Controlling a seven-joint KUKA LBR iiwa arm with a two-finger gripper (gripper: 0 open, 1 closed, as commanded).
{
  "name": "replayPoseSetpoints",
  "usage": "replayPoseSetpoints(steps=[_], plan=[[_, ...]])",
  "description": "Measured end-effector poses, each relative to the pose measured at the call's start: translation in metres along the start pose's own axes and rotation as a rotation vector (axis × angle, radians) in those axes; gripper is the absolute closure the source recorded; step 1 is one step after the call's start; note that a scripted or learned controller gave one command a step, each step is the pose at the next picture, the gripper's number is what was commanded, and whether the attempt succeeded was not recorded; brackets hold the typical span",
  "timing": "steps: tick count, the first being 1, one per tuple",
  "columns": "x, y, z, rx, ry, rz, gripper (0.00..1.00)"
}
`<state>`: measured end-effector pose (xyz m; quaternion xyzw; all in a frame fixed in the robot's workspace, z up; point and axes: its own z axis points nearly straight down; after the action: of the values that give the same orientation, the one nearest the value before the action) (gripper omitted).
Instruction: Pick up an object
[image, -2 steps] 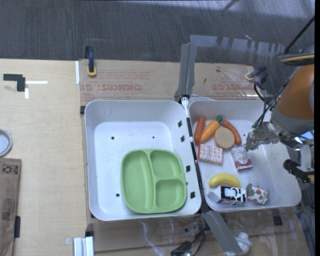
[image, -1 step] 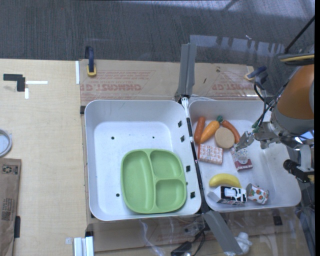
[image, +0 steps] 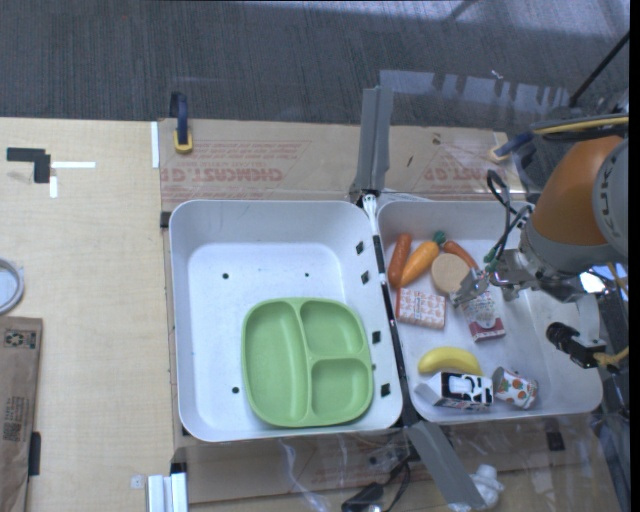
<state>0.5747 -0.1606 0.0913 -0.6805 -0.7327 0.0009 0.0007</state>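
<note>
Camera view: pincer (image: 476, 292) low in right bin (image: 560, 405), right of frame, approach step.
Can't tell if the pincer is apart or together, nothing visibly held. Likely target: small red-white packet (image: 487, 327) just below it, long axis roughly upright in frame. Next: descend, close, lift. Banana (image: 449, 360) lies crosswise lower down.

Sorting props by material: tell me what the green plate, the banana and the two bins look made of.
Green plate: likely molded plastic, matte, one even color with soft rounded dividers.
Banana: probably a plastic toy; flat uniform yellow, no spots, though too small to be sure.
Left bin and right bin: appear thin white plastic, smooth, with rounded rims and a faint sheen.
</note>
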Motion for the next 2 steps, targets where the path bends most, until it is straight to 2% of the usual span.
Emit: replayPoseSetpoints(steps=[1,2], plan=[[-0.001,0.0,-0.009,0.0,-0.001,0.002,1.0],[0.023,-0.014,-0.105,-0.002,-0.001,-0.28,1.0]])
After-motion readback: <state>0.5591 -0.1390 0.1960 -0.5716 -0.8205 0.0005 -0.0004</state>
